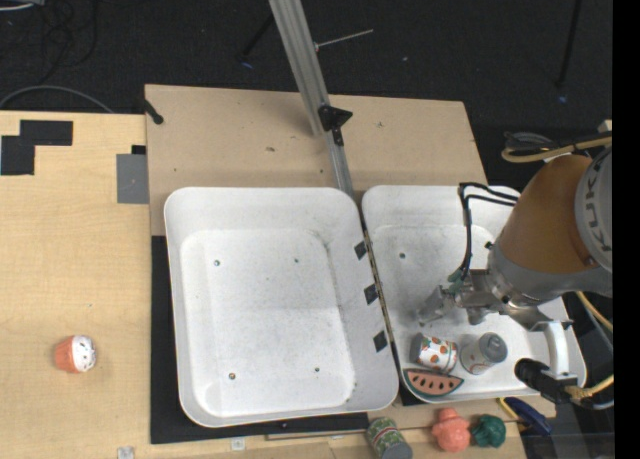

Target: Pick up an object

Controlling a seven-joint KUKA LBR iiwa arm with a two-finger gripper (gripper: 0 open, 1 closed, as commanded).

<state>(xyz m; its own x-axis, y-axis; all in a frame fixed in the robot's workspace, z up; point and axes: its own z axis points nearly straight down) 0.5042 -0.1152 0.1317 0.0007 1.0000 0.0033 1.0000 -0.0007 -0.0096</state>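
Camera view: arm bent low over the right bin [420,212], wrist just above a cluster of small objects.

The grey arm [545,237] with its orange band reaches in from the right, and the gripper [452,299] hangs over the middle of the right bin; whether its claw is released or clenched cannot be told from this angle. Just below the gripper, in that bin's near part, lie a small white cup with red marks [436,352], a grey round object [487,349] beside it, and a watermelon-slice toy [433,383] against the near rim. Outside the near rim sit a pink toy [451,429], a green toy [488,431] and a dark striped cylinder [383,436]. The left bin [270,307] adjoins the right bin's left wall. Far left of both, a small red-and-white ball [75,354] rests on the wooden bench [60,247].
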